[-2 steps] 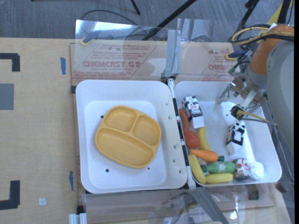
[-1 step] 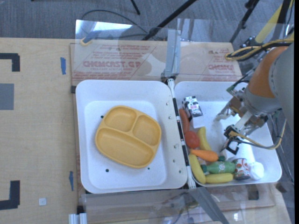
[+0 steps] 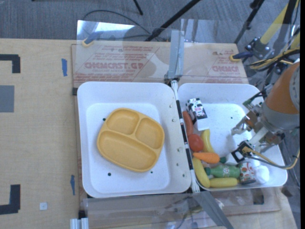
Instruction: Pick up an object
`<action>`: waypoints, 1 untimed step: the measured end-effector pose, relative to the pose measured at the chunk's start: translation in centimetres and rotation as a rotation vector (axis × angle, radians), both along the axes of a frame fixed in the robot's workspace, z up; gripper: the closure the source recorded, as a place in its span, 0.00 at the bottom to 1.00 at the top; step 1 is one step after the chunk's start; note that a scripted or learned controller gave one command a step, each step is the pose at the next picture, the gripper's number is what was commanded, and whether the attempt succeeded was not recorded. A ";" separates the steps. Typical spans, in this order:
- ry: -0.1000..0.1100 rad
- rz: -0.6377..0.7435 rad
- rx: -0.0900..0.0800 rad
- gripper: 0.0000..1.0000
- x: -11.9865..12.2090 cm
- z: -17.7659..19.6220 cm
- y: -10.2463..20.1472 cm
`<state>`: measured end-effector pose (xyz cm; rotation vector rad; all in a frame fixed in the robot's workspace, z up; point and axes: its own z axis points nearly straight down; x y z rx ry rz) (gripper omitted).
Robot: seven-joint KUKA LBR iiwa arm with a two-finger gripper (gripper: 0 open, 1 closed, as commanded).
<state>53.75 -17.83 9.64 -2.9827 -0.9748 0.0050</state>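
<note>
Smooth plastic carrot (image 3: pixel 206 157) lies w/ long axis across the right bin (image 3: pixel 224 113), tip pointing right. Gripper (image 3: pixel 239 152) hovers just beside it; can't tell its state.

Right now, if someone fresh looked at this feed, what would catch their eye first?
Probably the yellow divided plate, alone in the left bin. Next, the heap of toy food along the right bin's left wall and near edge: an orange carrot, a yellow banana and a small black-and-white cow. The gripper hangs above that bin's right side.
</note>
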 end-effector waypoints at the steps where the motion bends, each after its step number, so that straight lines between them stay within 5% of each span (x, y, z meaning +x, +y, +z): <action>1: 0.001 -0.001 0.000 1.00 0.0 0.9 0.0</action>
